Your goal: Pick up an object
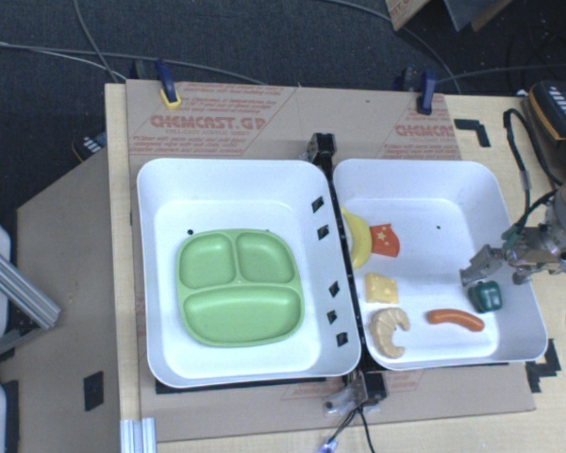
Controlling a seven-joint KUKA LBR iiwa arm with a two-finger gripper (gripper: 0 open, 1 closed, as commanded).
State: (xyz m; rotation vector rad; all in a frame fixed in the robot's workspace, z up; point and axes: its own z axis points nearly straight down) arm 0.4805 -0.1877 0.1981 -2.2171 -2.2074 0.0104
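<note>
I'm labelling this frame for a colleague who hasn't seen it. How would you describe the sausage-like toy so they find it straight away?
Look in the right-hand white bin, along its near edge. There a small orange-red sausage lies flat, between the pale croissant on its left and the dark green object under the gripper. It is the only long, thin, reddish piece there.

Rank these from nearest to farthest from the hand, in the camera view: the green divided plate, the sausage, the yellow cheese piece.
Measured from the hand:
1. Sausage, right bin, just below-left of the hand.
2. Yellow cheese piece, right bin, near the divider.
3. Green divided plate, left bin.
</note>
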